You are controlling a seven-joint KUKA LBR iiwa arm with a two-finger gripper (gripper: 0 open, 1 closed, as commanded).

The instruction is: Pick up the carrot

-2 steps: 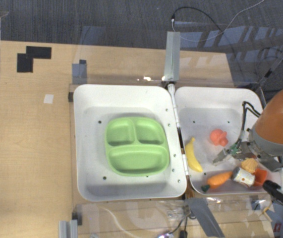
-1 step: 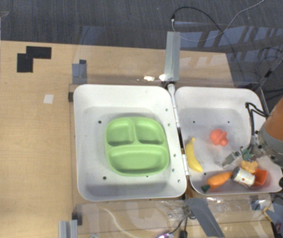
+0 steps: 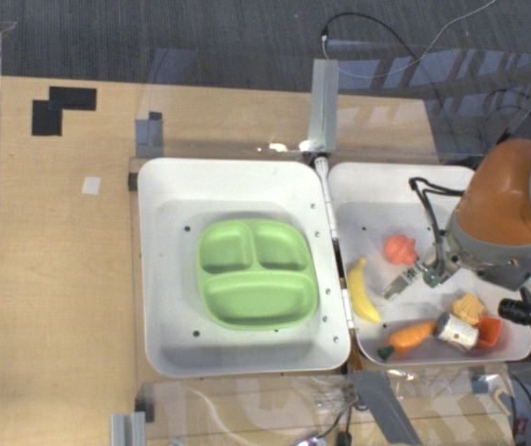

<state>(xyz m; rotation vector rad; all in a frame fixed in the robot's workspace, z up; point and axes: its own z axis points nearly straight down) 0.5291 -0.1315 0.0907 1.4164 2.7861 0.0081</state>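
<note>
Claw: gripper point(image 3: 397, 285) hangs low in the right bin point(image 3: 377, 189), fingers near together, holding nothing.
Carrot: carrot point(image 3: 408, 337) lies at this bin's front wall, beside the banana point(image 3: 364, 293).
Progress: not grasped; reaching, closing and lifting are left.
</note>
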